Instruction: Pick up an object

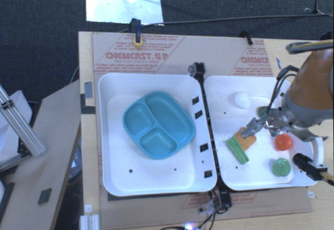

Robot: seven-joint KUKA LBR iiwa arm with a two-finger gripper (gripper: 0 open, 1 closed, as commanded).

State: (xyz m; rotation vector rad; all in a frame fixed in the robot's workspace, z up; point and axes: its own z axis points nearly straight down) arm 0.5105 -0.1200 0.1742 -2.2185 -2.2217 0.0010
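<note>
Two shallow white bins sit side by side on the surface (104, 51), which is covered with a printed cardboard sheet. The left bin (112, 135) holds a blue divided plate (158, 124) near its middle. The right bin (222, 171) holds five items: a white egg-shaped object (241, 99) toward the far side, an orange carrot-like piece (246, 139) with a green stick (237, 150) touching it on its near left, a red tomato-like ball (283, 142) to the right, and a green pepper-like object (281, 167) near the bin's near right corner. The arm (313, 88) reaches in from the right over the right bin. The gripper (255, 125) is positioned just above the far right end of the carrot-like piece. Whether the fingers are apart or together cannot be told here, and no item is visibly between them.
</note>
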